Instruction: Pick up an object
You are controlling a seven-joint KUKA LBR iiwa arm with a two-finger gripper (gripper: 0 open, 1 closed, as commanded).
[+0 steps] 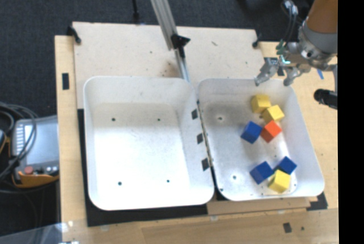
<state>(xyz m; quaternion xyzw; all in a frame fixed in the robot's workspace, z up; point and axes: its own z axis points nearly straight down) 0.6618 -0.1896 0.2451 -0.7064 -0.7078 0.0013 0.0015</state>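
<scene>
Gripper (277,75) is hanging wide open, holding nothing, above the yellow block (260,103). Going down, it could be bumping the orange block (272,129) beside it.

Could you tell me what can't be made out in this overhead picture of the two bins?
- Tool, camera view: small and blurred, so its finger gap is unreadable.
- Arm: cut off by the right edge.
- Yellow cube near the right bin's front wall: partly covered by a blue cube.
- Orange cube: its upper edge is overlapped by another yellow cube.
</scene>
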